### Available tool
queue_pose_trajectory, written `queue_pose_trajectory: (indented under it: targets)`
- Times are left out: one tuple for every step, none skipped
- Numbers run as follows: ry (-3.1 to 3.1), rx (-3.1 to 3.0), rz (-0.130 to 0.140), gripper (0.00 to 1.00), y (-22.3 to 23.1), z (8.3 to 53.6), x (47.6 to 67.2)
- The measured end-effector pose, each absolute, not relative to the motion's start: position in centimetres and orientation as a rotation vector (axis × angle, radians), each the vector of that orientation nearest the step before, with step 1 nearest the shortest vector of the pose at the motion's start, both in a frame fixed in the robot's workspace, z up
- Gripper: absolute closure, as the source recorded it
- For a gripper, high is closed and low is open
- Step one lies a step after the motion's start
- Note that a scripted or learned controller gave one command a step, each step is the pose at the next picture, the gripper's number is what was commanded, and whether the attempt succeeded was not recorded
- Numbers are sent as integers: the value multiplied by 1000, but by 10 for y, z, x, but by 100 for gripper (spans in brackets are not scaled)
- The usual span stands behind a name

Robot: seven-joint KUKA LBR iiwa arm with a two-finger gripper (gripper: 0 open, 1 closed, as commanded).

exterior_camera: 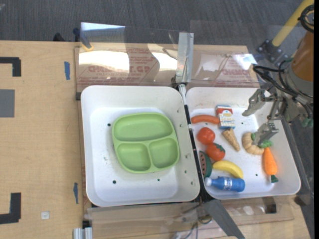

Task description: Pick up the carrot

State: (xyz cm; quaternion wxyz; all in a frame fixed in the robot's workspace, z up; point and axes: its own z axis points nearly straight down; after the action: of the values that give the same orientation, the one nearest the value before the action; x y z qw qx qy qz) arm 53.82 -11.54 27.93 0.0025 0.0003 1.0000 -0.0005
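Orange item (target): the carrot lies in the right bin, near its right wall, green top pointing up-view, tip pointing down-view.
Carrot neighbours: its green top is just beside a tan croissant-shaped piece; whether they touch cannot be told.
Tool: the gripper hangs over the upper right part of the right bin, fingers spread apart, nothing between them; one finger ends just above the carrot's green top, the other is higher up-view.
Writing: red print runs across the clear panel behind the bins, washed out by glare, not readable.
Labels: a small carton carries red and blue print, too small to read; the blue bottle has a white cap end and no legible text.
Hidden / cut off: the arm runs off the right edge; a dark watermelon-like slice is partly tucked against the divider between the bins.
Left bin: holds a green three-compartment plate.
Right bin contents: red sausage, tomato, red strawberry-like fruit, ice-cream cone, banana, plus the items above.
Bench: tan board with black corner marks and blue tape tabs.
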Motion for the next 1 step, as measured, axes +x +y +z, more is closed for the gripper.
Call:
queue_pose_trajectory:
  targets:
    - [3127,-332,4,0,-180,189,546]
